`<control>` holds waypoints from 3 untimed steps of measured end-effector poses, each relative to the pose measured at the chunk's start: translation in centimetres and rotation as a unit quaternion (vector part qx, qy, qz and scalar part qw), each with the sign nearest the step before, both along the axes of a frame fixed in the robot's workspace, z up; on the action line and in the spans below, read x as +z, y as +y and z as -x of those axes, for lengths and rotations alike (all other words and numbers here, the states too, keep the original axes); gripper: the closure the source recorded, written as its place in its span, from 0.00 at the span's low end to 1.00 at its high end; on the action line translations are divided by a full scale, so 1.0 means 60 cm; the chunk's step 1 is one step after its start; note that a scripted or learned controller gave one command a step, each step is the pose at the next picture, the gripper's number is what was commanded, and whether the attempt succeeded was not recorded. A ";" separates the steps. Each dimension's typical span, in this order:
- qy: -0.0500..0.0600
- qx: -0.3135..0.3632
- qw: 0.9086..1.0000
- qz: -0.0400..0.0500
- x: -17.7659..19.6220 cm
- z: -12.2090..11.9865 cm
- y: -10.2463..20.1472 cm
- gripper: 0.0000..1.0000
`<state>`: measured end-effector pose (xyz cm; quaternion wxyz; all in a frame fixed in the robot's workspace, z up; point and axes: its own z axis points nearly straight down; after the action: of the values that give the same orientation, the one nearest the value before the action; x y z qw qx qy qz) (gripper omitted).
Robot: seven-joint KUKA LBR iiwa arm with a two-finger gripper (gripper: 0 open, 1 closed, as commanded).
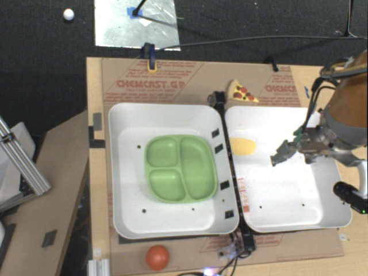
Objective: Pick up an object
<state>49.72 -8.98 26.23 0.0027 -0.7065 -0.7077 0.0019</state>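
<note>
We see the gripper (280,156) over the right bin (287,211), approx. mid-bin, w/ the arm (345,108) coming in from the right. Whether its fingers are apart or together we cannot tell (too small and dark here). A yellow object (242,147) lies in the right bin near its left wall, just left of the gripper, not touching it. The left bin (123,171) holds a green divided tray (181,168). A pizza-slice toy (242,92) sits on the surface behind the bins; a red ball (157,257) sits in front.
</note>
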 end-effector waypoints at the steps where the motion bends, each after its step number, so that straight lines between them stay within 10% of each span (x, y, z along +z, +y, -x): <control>1: -0.005 0.001 1.000 0.001 0.007 -0.003 0.000 0.00; 3: -0.002 0.000 1.000 0.000 -0.143 -0.014 0.004 0.00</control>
<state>50.55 -8.72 17.66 0.0015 -0.7066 -0.7076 0.0007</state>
